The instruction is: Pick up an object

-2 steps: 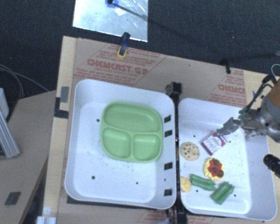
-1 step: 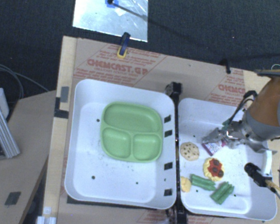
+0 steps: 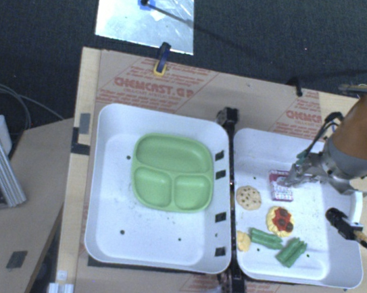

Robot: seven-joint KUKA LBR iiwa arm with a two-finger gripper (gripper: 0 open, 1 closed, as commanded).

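Stage: reach, nothing lifted | fingers (image 3: 293, 178): low over pink-striped packet (image 3: 281, 188) near right bin (image 3: 343, 268) centre; whether parted or closed, cannot tell | remaining: grasp, lift.

Pale green tray (image 3: 171, 173) (three-part), white bins (image 3: 109, 165), brown-spotted cookie (image 3: 249, 198).
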